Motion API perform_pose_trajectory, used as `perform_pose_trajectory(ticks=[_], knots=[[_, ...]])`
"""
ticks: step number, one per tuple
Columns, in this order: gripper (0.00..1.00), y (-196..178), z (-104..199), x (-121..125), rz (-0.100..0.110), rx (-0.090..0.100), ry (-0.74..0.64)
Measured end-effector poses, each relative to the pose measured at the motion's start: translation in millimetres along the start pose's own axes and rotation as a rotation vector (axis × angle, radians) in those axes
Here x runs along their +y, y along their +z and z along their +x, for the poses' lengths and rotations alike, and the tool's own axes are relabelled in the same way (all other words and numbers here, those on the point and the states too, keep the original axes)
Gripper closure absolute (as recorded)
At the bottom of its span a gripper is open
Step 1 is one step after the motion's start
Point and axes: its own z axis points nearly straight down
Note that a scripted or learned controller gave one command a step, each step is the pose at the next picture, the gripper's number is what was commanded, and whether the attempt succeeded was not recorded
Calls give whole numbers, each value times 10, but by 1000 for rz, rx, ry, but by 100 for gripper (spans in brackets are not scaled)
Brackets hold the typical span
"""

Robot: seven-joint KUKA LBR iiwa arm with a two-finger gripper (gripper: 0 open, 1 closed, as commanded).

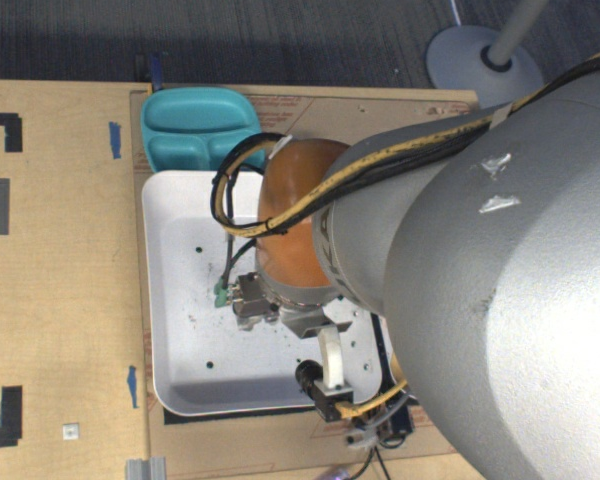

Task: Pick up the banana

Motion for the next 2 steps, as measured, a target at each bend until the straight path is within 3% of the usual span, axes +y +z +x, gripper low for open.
perform_pose_trajectory(ticks=[1, 2], knots=[[100, 772, 97, 13, 1, 2, -613], [100, 674, 100, 17, -1, 2, -612]])
